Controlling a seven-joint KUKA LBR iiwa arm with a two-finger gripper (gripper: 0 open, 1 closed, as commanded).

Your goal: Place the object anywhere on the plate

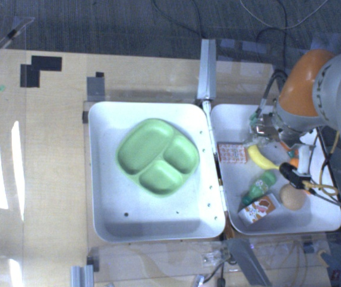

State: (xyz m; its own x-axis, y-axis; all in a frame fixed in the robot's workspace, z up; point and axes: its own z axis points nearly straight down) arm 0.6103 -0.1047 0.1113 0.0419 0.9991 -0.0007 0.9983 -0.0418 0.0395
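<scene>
A green sectioned plate (158,155) is seen in the left bin (107,220). In the right bin (326,220), at the right of the frame, a banana (260,156), green bottle (259,188), carton (258,209) and brown ball (292,197) are gathered. Whether the claw (265,127), above the banana, is open or closed cannot be told.

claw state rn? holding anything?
Claw: cannot be told; it sits over the right bin above the banana, with nothing visibly held.

Green plate (158,155), yellow banana (260,157), green bottle (259,188), white bins (107,220).
</scene>
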